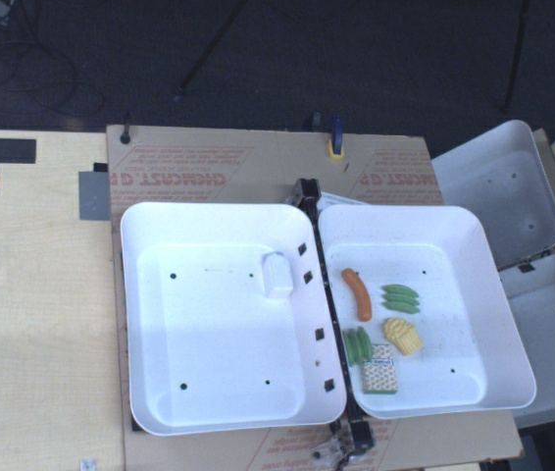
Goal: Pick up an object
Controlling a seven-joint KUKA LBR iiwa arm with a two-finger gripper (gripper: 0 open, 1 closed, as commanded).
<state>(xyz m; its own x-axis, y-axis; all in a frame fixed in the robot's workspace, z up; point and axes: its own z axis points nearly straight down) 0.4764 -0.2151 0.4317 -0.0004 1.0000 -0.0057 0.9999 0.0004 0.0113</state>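
Cardboard sheet (209, 170) print reads mirrored, illegible. Sausage (358, 293), two green pods (401, 298), corn (403, 335), patterned packet (379, 375) centre-right in right bin (493, 292); packet label unreadable. Claw state: can't tell

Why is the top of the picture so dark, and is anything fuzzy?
In the camera view, the floor behind the bench gets little light, so it looks nearly black, while the two white bins shine bright. The left bin's lower part carries a soft shadow. The small toys, like the orange sausage and yellow corn, look slightly blurry, so fine details are hard to see.
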